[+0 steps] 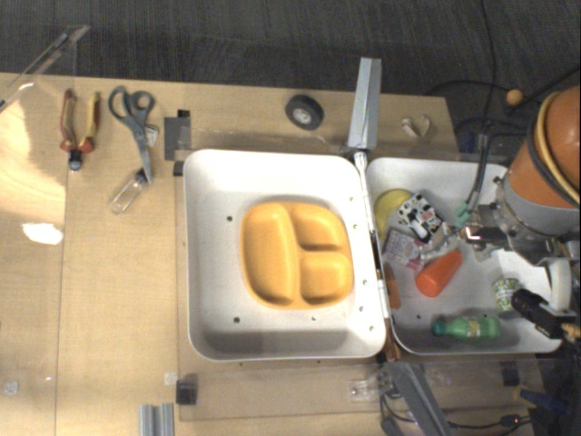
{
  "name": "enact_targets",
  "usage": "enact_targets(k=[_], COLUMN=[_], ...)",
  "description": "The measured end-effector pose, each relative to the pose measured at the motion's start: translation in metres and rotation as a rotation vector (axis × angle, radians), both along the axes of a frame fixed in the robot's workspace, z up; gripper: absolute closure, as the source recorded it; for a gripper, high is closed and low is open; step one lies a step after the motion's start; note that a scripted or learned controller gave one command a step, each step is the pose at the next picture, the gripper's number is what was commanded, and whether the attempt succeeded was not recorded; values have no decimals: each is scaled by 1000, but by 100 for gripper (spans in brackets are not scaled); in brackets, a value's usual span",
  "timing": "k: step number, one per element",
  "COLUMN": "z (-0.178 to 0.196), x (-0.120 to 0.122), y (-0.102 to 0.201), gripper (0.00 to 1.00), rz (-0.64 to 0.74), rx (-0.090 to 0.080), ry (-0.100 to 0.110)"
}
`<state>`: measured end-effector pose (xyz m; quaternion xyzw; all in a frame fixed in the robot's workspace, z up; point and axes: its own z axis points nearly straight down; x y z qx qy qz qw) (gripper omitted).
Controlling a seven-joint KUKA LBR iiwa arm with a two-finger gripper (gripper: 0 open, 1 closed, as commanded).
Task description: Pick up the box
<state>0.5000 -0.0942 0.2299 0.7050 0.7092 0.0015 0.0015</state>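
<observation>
Your target, the small black-and-white patterned box [418, 214], lies in the right bin [479, 330] near its upper left, touching the yellow ball [392, 203] and just above the orange carrot-shaped toy [438, 273]. The arm [545, 175] sits over the bin's right edge, so you look to be at the approach step, with nothing visibly held. Next you'd need to move left over the box, clear of the green bottle [467, 327].

- You see a yellow-orange divided tray [297, 252] in the white left bin [209, 243].
- In your white right bin [472, 284]: a black-and-white patterned box [418, 214], an orange bottle [438, 272], a green bottle [466, 327].
- Your arm [554, 166] shows orange over grey.
- Your counter [91, 280] is light tan wood, carrying grey scissors [136, 125] and red-handled pliers [78, 125].
</observation>
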Motion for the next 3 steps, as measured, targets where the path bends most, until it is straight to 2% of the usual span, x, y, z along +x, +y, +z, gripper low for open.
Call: enact_targets(k=[1,2,3], z=[-124,-112,-15], x=[59,62,60], y=[9,8,82], gripper=[0,100,100], rz=[59,60,637], rx=[-6,-9,-3], ry=[-22,-31,-5])
